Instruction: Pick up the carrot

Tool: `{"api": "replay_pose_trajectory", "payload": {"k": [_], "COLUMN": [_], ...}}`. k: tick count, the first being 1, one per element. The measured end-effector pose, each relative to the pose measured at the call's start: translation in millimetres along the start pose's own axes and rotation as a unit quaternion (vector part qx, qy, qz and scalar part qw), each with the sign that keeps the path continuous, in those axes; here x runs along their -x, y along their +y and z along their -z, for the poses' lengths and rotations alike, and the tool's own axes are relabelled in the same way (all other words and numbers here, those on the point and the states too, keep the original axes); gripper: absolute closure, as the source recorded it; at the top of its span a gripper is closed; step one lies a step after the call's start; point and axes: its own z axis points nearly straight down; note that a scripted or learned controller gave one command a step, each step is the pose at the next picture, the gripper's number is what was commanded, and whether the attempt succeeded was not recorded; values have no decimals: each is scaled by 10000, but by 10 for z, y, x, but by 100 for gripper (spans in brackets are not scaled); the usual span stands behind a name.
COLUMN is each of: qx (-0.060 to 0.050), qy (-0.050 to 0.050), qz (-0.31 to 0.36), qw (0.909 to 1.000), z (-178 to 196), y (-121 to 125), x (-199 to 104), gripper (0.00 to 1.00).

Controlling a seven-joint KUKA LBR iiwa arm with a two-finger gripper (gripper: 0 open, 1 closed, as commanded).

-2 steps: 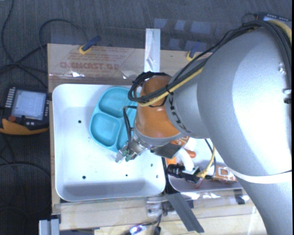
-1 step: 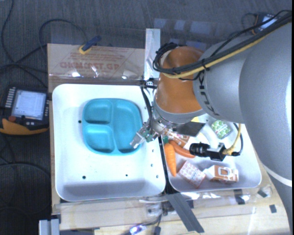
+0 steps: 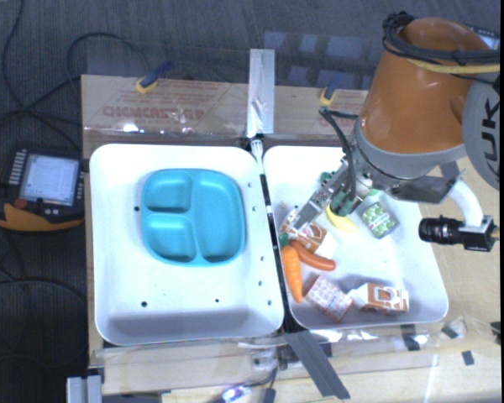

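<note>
carrot: orange, green-topped, lying flat
pose: pointing lengthwise, tip toward the near rim
place: resting along the right bin's left wall

Yellow item half hidden under gripper

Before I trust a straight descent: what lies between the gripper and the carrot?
In the camera view, a small printed packet and a sausage lie between the gripper and the carrot.

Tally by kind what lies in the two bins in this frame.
Left bin:
Blue divided plate: 1

Right bin:
Carrot: 1
Sausage: 1
Small printed packets: 4
Yellow item, partly hidden under the arm: 1

Total: 8
</note>
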Motion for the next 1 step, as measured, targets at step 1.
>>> {"api": "replay_pose_trajectory", "payload": {"k": [1], "qx": [-26], "qy": [8], "qz": [-3067], "qw": [9518], "z": [-600], "y": [354], "x": [-269], "gripper": [100]}}
